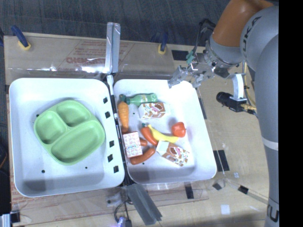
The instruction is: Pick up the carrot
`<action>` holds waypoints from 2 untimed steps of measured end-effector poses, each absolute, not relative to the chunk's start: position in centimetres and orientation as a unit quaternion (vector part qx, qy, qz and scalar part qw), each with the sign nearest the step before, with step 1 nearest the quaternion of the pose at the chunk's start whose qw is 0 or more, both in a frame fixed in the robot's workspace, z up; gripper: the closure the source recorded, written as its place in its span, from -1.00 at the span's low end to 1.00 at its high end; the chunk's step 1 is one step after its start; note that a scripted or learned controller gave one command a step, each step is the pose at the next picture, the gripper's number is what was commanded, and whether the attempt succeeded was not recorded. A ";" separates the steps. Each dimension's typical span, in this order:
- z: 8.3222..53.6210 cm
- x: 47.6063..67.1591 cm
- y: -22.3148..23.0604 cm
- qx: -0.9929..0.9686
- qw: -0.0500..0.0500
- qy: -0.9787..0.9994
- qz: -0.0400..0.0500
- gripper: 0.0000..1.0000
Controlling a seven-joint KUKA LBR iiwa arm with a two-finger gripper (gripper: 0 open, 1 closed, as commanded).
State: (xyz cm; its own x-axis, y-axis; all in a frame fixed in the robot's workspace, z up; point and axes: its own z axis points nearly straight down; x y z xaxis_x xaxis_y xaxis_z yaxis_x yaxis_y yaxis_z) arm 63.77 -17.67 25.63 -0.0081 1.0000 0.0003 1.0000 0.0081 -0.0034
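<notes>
Near the right bin's front, a sausage (pixel 142 156) and carton (pixel 132 144) crowd the carrot (pixel 123 115) lying along its left wall (pixel 115 126); beyond, the tool (pixel 183 76) hovers released at the far rim, so fingers could catch wall or neighbours.

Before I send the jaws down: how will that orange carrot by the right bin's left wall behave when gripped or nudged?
The orange carrot looks like a smooth, rigid toy, so it probably stays stiff but may slip. Its rounded, tapered shape suggests it could roll if nudged. It lies along the right white bin's left wall, near a green bottle, which may crowd a grasp.
</notes>
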 end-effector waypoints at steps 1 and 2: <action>14.0 63.7 -11.7 -0.576 0.001 -0.818 0.001 -1.00; 11.2 61.9 -10.7 -0.561 -0.022 -0.828 -0.006 -1.00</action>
